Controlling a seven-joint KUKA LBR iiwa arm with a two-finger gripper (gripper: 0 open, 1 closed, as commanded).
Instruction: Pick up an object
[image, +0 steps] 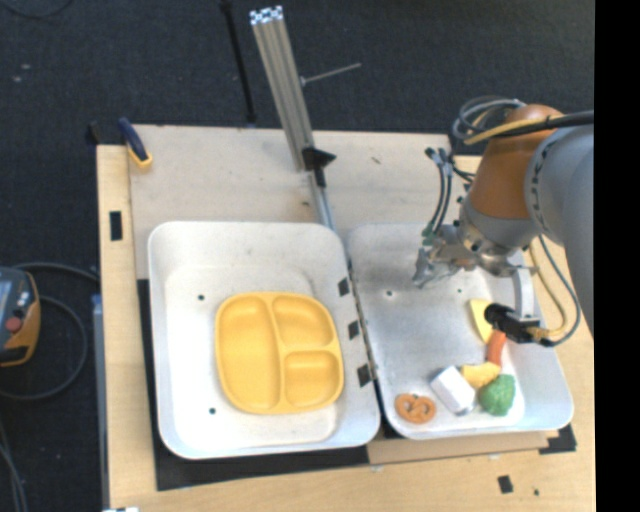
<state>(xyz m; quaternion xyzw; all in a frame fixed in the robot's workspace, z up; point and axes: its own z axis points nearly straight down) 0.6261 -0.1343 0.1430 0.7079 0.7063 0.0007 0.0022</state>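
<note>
Two shallow white bins sit side by side on the tabletop (230, 180). Landmark: right bin (400, 310). Left bin (180, 260) touches its left edge and holds a yellow divided plate (278, 352). Arm (520, 170), grey w/ orange band, enters from the right and hangs over the right bin's upper part. Pincer (428, 268) sits low over the bin's upper-middle floor; fingers too small and dark to read, so state cannot be told; nothing seen between them. Objects cluster in the right bin's lower-right corner, well apart from the pincer: yellow wedge (482, 318) by the right wall, orange carrot-like piece (496, 347) just below it, green broccoli-like piece (498, 394) nr the bottom rim, white block (452, 388) just left of it, brown pretzel (414, 407) furthest left along the bottom rim.
</note>
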